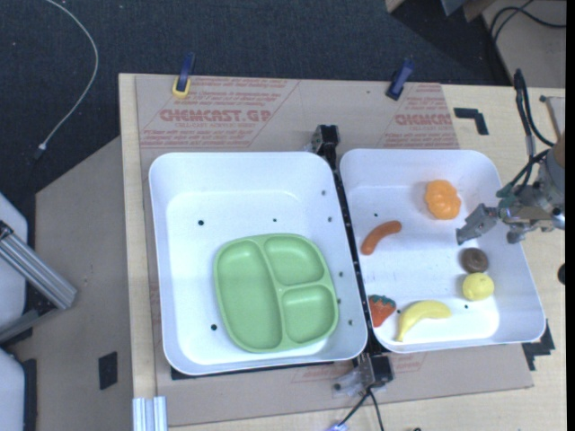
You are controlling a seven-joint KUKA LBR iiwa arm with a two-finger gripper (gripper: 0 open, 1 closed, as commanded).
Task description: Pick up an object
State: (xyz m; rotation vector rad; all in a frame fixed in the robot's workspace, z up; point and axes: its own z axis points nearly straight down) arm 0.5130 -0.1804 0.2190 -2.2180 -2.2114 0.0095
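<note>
A brown paper-covered bench (269, 115) stands on dark carpet and carries two white bins side by side. The left bin (180, 196) holds a green divided plate (274, 292) toward its 6 o'clock side. The right bin (404, 173) holds the loose food pieces: an orange fruit (441, 198) at 1 o'clock, a reddish sausage (381, 235) at 9 o'clock, a brown round piece (474, 259) and a yellow lemon (478, 286) toward 4 o'clock, a banana (422, 313) at 6 o'clock and a strawberry (382, 309) at 7 o'clock. The gripper (485, 223) hangs at the bin's 3 o'clock rim, just above the brown piece and beside the orange, grasping nothing visible; whether it is released or clenched, I cannot tell.
</note>
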